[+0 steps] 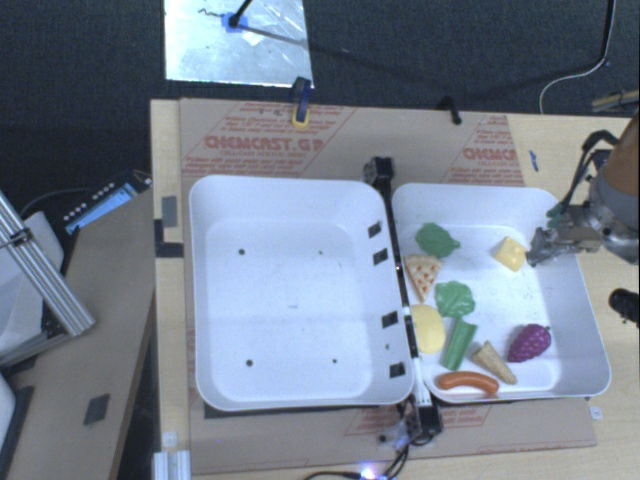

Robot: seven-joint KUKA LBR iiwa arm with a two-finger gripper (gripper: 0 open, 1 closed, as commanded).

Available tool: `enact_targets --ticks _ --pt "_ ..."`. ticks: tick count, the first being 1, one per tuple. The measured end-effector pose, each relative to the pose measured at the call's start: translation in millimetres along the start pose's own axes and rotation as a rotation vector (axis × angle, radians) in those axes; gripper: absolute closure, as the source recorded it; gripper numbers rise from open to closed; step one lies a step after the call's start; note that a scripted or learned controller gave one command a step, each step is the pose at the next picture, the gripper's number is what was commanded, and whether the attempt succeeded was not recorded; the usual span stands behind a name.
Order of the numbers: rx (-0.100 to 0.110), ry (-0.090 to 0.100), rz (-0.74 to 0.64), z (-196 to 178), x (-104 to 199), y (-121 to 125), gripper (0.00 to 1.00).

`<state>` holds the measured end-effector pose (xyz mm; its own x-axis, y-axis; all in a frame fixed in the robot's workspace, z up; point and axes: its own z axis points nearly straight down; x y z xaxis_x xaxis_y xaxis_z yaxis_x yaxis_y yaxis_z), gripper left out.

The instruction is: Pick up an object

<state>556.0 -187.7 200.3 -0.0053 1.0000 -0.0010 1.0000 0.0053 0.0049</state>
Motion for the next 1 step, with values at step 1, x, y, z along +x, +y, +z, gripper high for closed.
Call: enact_targets --ticks 1 --pt "-0.018 -0.004 -0.004 -215.0 34.7 29.5 1.0"
